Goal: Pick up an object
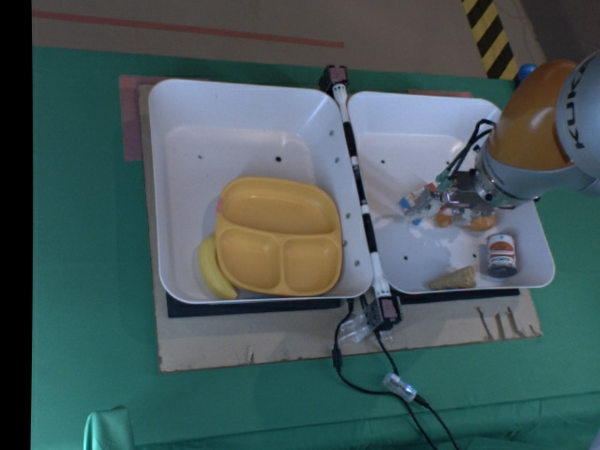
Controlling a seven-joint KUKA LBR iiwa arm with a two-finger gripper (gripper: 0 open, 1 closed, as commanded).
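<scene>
In the right bin (412, 120) my gripper (454, 199) hangs low over a cluster of small things. Orange pieces (467, 220) lie right beneath it, partly hidden by the wrist. A small blue and white object (413, 202) sits just to its left. A little can (502, 254) with a red label stands toward the front right corner. A tan wedge (453, 277) lies near the front wall. Nothing visibly sits in the gripper.
The left bin (216, 115) holds a yellow divided tray (278, 235) with a banana (212, 270) tucked against its left side. A black and white divider bar (358, 186) runs between the bins. Cables (394, 382) trail over the green mat in front.
</scene>
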